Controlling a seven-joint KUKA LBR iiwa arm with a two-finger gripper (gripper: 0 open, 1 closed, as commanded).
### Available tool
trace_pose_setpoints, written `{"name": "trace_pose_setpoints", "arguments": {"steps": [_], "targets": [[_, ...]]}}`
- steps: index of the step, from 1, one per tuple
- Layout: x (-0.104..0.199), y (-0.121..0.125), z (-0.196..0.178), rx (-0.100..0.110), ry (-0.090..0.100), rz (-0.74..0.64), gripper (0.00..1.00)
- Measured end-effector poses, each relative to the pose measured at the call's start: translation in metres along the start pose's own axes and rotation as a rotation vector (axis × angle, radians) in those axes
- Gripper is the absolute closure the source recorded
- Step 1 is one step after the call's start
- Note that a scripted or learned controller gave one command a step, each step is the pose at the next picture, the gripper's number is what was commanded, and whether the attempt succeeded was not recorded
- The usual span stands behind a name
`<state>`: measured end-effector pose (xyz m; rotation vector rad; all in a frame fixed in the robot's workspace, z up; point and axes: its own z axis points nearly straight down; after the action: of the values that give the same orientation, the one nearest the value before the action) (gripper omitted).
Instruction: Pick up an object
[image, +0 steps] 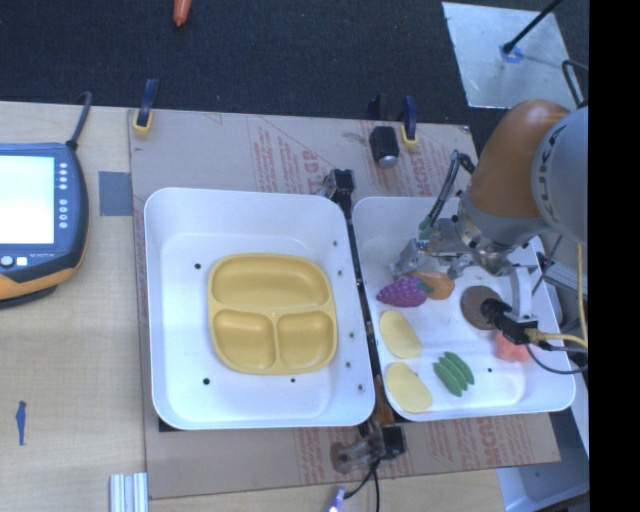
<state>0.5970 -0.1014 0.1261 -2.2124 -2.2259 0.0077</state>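
The arm (520, 170) reaches in from the right over the right bin (540, 400), its gripper (425, 262) low at the bin's far left part — just above an orange piece (438, 284) and purple grapes (402, 292). Whether the fingers are wide or narrow I cannot tell. Nearer lie two yellow pieces (400, 334) (408, 388), a green pod (453, 373), a brown disc (480, 304) and a red piece (513, 349). The left bin (170, 300) holds a yellow tray (272, 312). A tablet (35, 215) sits on the counter (60, 400) — far left.
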Motion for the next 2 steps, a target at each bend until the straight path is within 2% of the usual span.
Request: {"name": "trace_pose_setpoints", "arguments": {"steps": [1,2], "targets": [[-0.058,0.001,0.035,0.0,0.0,0.004,0.0],[-0.059,0.001,0.024,0.0,-0.001,0.0,1.0]]}}
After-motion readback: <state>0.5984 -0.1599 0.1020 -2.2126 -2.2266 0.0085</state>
